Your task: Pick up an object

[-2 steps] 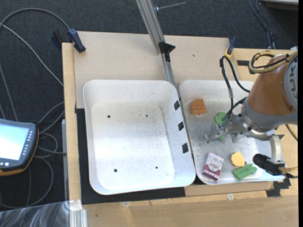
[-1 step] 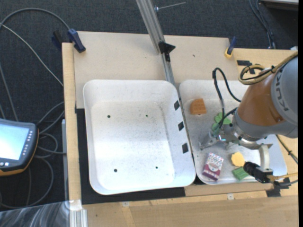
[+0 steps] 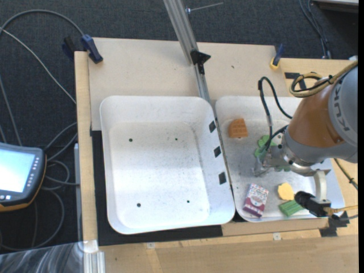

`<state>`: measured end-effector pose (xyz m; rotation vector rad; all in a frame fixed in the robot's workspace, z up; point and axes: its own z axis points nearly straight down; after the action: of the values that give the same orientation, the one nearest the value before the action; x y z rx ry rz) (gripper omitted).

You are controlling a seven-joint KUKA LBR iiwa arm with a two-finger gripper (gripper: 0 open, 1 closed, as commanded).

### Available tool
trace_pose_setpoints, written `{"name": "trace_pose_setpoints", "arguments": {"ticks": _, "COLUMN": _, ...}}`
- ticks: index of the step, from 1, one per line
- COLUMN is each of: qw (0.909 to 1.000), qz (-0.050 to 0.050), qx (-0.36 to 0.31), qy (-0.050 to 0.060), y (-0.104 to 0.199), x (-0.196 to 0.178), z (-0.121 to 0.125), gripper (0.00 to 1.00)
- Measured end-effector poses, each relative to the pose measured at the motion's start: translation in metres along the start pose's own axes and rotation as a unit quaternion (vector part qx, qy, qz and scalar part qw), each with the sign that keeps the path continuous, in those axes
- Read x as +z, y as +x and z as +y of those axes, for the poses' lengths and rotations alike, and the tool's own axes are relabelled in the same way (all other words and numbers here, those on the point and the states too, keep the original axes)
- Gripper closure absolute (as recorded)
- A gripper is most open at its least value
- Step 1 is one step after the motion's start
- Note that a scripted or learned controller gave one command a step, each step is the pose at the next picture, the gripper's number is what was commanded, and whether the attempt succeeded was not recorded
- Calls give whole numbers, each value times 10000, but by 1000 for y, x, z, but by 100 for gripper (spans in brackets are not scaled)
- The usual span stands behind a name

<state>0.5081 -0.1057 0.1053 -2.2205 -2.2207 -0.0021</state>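
Observation:
The right bin (image 3: 239, 104) holds several small objects. An orange block (image 3: 238, 128) lies near its left wall. A maroon packet (image 3: 256, 199) rests near the front rim, with a yellow piece (image 3: 285, 191) and a green ridged piece (image 3: 291, 208) to its right. My gripper (image 3: 263, 165) is low in the middle of this bin, right beside a green object (image 3: 264, 146) that the wrist partly covers. The arm's orange band rises above it on the right.
The left bin (image 3: 156, 164) sits beside the right one, split from it by a rim with black clips (image 3: 216, 151). A metal pole (image 3: 183, 30) slants over the bench behind the bins. Blue clamps (image 3: 91, 48) hold the board's far corners.

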Motion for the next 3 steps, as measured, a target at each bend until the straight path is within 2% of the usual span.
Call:
{"name": "trace_pose_setpoints", "arguments": {"ticks": 1, "qw": 10000, "qz": -11, "qx": -5, "qy": -21, "y": 3, "x": -46, "z": -6, "gripper": 100}}
{"name": "trace_pose_setpoints", "arguments": {"ticks": 2, "qw": 10000, "qz": -13, "qx": -11, "qy": -31, "y": 7, "x": -90, "z": -1, "gripper": 100}}
{"name": "trace_pose_setpoints", "arguments": {"ticks": 3, "qw": 10000, "qz": -18, "qx": -6, "qy": -40, "y": -1, "x": -149, "z": 5, "gripper": 100}}
